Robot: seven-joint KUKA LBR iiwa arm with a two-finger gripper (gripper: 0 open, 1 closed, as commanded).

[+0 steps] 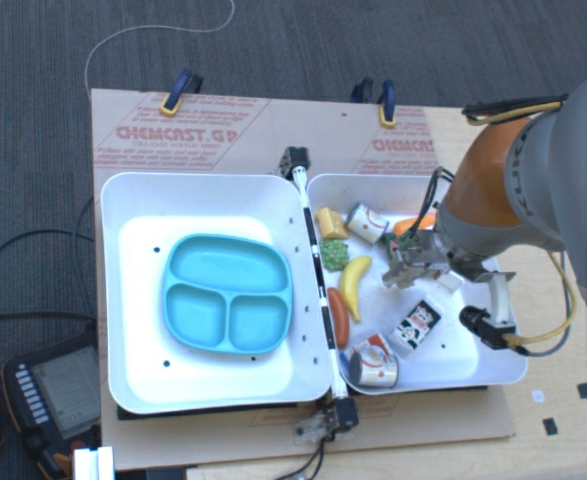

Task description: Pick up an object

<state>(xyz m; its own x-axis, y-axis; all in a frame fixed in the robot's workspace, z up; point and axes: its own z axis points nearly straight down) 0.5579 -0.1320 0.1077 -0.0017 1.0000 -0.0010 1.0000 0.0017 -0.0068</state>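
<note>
The right bin (493,368) holds several small items. A yellow block (330,221) and a small tin can (367,222) lie at its far left, with a green broccoli piece (334,253) and a banana (353,284) below them. A red sausage (339,317) lies along the left wall. A black-and-white box (418,325) and a red-and-white cup (376,362) lie near the front. An orange piece (414,225) peeks out behind the wrist. My gripper (406,266) hangs low over the bin's middle, right of the banana and just above the box.
The left bin (123,268) holds a blue three-compartment plate (229,293). A black divider rail (313,258) runs between the bins. The arm's grey and orange body (503,188) covers the right bin's far right part. Blue clamps (386,103) grip the board's back edge.
</note>
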